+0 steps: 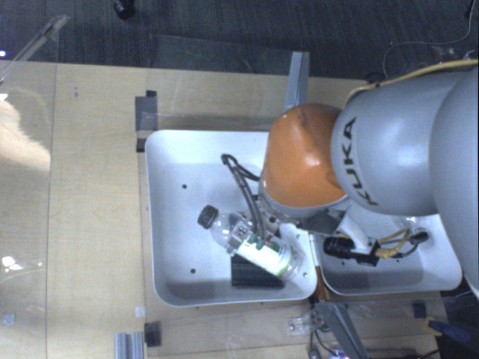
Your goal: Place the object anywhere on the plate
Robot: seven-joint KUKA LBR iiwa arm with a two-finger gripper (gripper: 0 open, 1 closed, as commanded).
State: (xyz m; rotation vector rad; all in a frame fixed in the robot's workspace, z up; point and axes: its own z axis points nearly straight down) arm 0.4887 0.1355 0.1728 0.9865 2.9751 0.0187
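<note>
A clear plastic bottle [263, 258] with a grey cap and a white and green label lies on its side in the left bin [172, 200], its cap pointing up-left. My gripper [251, 239] comes down from under the orange band right onto the bottle's middle. The arm's bulk hides much of the gripper. A flat dark block [253, 276] sits just below the bottle near the bin's front wall; I cannot tell whether it belongs to the gripper.
The right bin [389, 275] is mostly covered by the grey arm [404, 148]. Black cables [238, 172] loop from the wrist over the left bin. Bare wooden bench [82, 200] extends to the left, with a clear panel at its edge.
</note>
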